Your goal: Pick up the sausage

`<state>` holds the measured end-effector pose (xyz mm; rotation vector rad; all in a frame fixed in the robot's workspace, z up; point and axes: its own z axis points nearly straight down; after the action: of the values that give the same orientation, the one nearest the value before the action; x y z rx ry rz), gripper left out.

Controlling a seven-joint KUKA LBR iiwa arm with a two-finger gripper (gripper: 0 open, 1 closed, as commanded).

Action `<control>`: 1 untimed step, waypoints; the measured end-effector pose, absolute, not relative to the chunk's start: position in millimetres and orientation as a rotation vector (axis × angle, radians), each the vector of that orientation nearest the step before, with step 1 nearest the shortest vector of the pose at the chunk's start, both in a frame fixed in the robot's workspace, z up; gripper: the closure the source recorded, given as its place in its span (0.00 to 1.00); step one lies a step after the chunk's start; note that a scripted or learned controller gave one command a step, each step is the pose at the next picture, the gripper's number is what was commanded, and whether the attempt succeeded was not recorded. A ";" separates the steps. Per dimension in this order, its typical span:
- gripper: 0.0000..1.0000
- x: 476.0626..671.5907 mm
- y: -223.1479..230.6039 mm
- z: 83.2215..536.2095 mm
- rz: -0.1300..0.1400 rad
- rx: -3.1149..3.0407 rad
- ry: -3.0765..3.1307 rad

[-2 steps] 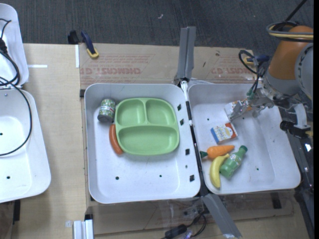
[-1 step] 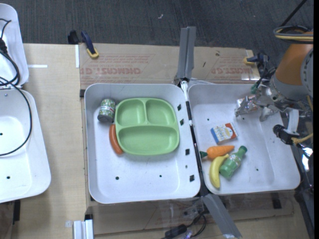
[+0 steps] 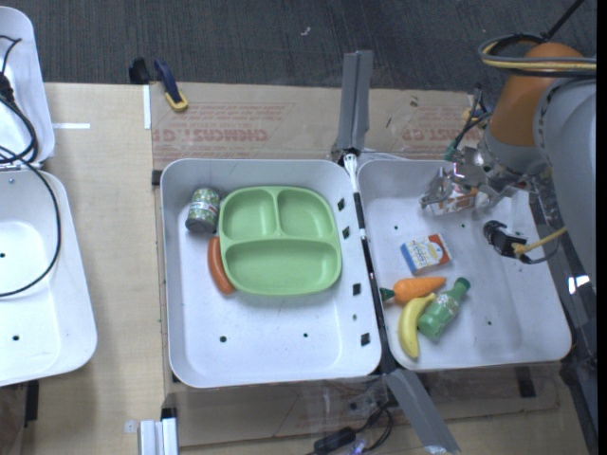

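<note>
Nearest the camera, in the right bin, a yellow banana lies at the front beside a green bottle, the two touching or nearly so. Just behind them an orange carrot lies crosswise, and behind that a small white-and-orange carton lies flat. Farther back in this bin the arm's jaws hang low over the bin floor, well apart from the carton; whether they are parted or closed cannot be told, and nothing is seen between them. The arm, grey with an orange band, enters from the right.

Left bin: a green three-compartment plate lies toward the back. The sausage, reddish-orange, lies on the bin floor against the plate's left edge, lengthwise front to back. A small can with a green label sits just behind the sausage, near the plate's rear left corner. Both bins rest on the brown tabletop.
</note>
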<state>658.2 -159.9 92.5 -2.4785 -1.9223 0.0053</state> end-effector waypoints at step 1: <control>0.00 574.8 -143.6 91.3 0.003 -2.543 -1.843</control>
<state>574.8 -143.6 91.3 -2.5426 -1.8434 0.0029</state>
